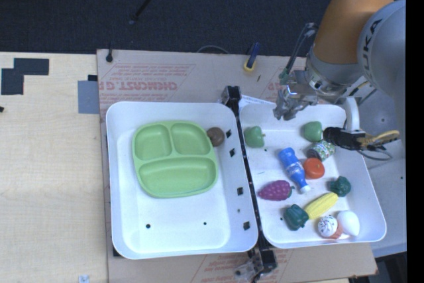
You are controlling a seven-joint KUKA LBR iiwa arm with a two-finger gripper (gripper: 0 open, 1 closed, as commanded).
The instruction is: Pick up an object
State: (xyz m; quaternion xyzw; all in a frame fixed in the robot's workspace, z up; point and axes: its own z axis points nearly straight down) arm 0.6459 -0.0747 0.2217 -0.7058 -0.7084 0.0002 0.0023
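My gripper (pixel 285 109) hangs over the back of the right bin (pixel 371 209), with nothing visibly in it. Below it lie toy foods: a light green pepper (pixel 254 136) to its lower left, a green piece (pixel 312 131) to its lower right, and a blue bottle (pixel 292 169) in the middle. Further forward are purple grapes (pixel 275 191), a yellow corn cob (pixel 320 204), a red-orange piece (pixel 314 169), two dark green pieces (pixel 296 216) (pixel 341 185), a small can (pixel 323 150), a white egg (pixel 349 223) and a speckled ball (pixel 327 226).
The left bin (pixel 126 209) holds a green divided plate (pixel 175 159) and a small brown ball (pixel 215 136) at its right wall. A black divider (pixel 242 162) runs between the bins. The arm's orange band (pixel 348 16) looms at the upper right.
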